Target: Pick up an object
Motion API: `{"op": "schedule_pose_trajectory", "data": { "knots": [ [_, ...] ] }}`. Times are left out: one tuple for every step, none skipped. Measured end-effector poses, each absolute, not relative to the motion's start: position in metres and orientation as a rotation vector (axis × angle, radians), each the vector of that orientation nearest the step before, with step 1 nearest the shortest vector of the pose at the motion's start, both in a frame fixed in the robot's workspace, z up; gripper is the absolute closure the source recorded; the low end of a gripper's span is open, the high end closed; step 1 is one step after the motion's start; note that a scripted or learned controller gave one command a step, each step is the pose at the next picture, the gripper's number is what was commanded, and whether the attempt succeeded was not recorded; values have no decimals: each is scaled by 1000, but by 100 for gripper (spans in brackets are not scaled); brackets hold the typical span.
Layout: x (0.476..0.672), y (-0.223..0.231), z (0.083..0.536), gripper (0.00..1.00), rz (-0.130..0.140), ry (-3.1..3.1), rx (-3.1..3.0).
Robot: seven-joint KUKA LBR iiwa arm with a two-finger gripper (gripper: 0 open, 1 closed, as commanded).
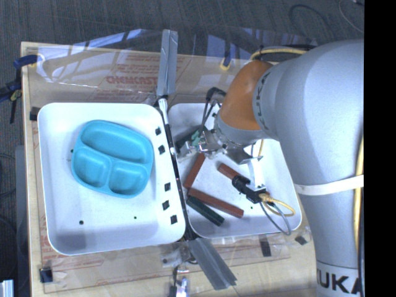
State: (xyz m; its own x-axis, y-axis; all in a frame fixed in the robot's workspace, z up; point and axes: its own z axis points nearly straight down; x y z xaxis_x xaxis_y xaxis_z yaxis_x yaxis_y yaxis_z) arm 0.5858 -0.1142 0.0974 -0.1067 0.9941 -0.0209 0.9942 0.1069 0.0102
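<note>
Sitting on worktop (284, 262): two shallow white bins side by side, their inner walls meeting down the middle.
Left bin (62, 228): holding one blue tray, with small black squares spaced along its right wall.
Blue tray (112, 158): three compartments, one long and two smaller; lying flat in the bin's upper half, left of centre.
Right bin (275, 163): holding three brown pieces and one black bar, all in its left and middle parts.
Slanted brown stick (193, 171): upper end just beside the gripper, lower end near the long brown stick; whether touching the gripper, cannot tell.
Long brown stick (215, 203): lying flat toward the bin's front wall, running down to the right.
Short brown block (226, 170): right of the slanted brown stick, apart from it.
Black bar (206, 212): just beside the long brown stick on its front side, roughly parallel.
Arm (309, 122): grey, reaching in from the right, bent over the right bin's upper right.
Orange band (241, 101): above the wrist, over the bin's back wall.
Gripper (201, 140): low in the right bin's upper left, close to the dividing wall.
Gripper state: open or closed, cannot tell; hidden under the wrist.
</note>
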Motion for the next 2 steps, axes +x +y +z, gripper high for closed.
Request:
{"op": "schedule_pose_trajectory", "data": {
  "knots": [
    [584, -114, 107, 100, -18, 2326, 2083],
    [645, -83, 215, 100, -2, 2346, 2090]
  ]
}}
